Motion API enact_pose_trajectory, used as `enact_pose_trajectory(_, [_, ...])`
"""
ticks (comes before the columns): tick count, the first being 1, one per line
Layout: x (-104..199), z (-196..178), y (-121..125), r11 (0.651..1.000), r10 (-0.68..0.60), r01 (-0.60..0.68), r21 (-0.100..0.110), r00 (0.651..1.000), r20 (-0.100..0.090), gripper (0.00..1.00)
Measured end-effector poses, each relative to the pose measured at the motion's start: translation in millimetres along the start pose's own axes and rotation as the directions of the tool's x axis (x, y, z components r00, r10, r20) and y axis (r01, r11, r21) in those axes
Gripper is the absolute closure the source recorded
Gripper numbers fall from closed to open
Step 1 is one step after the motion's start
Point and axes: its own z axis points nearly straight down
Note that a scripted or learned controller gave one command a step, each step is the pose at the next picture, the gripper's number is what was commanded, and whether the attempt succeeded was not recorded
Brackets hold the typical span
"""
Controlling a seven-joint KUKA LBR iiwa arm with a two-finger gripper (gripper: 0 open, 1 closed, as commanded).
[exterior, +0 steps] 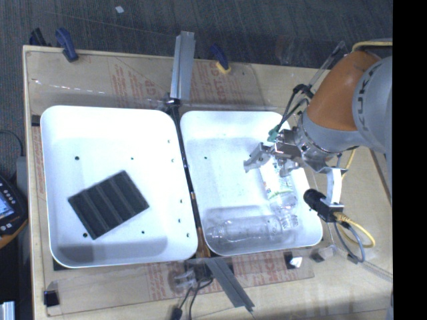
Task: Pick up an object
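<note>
My gripper [272, 165] hangs over the right part of the right bin [220, 129], and its fingers look spread open with nothing between them. Just below it a small clear plastic bottle [281, 195] lies pointing toward the bin's front, its top end under the gripper. A larger clear bottle [243, 231] lies on its side along the front wall of the same bin. In the left bin [100, 122] a black ribbed slab [108, 203] lies flat, turned at an angle.
The grey arm with its orange band [340, 102] reaches in over the right bin's right rim. Cables and a black connector [320, 205] hang by the right rim. Blue clamps [65, 44] hold the bench's back edge.
</note>
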Motion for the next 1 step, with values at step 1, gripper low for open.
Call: enact_pose_trajectory(1, [-14.6, 0.8, -2.4, 0.98, -0.198, 0.198, 0.003, 0.98, -0.001, 0.0])
